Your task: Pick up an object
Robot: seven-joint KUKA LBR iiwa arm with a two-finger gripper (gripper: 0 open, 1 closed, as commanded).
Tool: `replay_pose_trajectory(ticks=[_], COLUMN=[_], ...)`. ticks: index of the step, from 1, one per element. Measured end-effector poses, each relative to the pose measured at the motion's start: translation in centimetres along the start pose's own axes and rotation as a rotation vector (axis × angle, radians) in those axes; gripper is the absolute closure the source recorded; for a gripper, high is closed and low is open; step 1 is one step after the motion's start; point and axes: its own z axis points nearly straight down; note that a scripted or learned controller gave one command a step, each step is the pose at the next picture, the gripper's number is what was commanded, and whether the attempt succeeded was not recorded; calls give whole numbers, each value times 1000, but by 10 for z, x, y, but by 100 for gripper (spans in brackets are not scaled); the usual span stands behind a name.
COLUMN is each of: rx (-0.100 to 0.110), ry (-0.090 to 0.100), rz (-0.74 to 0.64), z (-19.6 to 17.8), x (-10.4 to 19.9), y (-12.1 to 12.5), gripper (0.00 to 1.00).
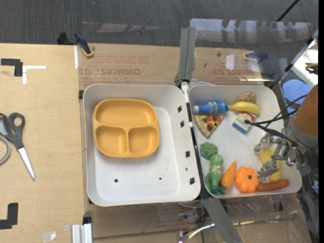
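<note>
The right bin (281, 101) is crowded: a blue bottle (210, 107) and a banana (244, 108) along the far side, a pizza slice (209, 123) and a small carton (243, 123) just nearer, then broccoli (208, 150), a green vegetable (215, 173), a carrot (229, 174), an orange pumpkin (246, 179) and a red sausage (272, 186) along the near edge. The jaws (273, 158) hang low at the bin's right side over a yellow object (269, 158), just beside the pumpkin; whether they are spread or pressed together cannot be told. The left bin (167, 178) holds an orange divided plate (126, 127). Scissors (17, 138) lie on the desk (45, 105), far left.
</note>
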Motion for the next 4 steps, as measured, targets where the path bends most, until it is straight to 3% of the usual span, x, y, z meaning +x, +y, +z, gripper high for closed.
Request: replay_pose_trajectory(ticks=[1,2,3,4], rx=[1,1,1,0], ry=[-6,-1,-10,0], rz=[238,366,362,599], z=[-2,0,-10,-60], x=[-67,12,9,36], y=[12,-4,-3,77], gripper=[0,0,100,100])
